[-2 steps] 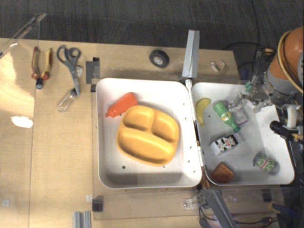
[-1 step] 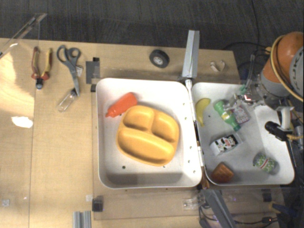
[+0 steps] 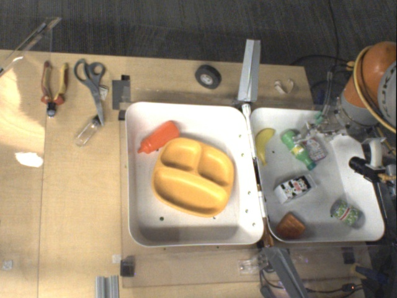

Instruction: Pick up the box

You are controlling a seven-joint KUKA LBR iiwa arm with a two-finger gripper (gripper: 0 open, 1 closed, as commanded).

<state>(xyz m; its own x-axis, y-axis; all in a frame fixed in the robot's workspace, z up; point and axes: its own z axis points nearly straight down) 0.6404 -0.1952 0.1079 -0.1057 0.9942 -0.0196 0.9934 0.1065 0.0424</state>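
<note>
The box is small, white with black print, and lies tilted near the middle of the right bin. My gripper hangs at the bin's back, up and to the right of the box and well apart from it. It sits just beside a green bottle. The arm's grey and orange body fills the upper right corner.
The right bin also holds a yellow banana by its left wall, a brown object at the front and a small green-and-white can. The left bin holds a yellow divided tray and an orange bottle. Scissors, pliers and a tape roll lie on the bench.
</note>
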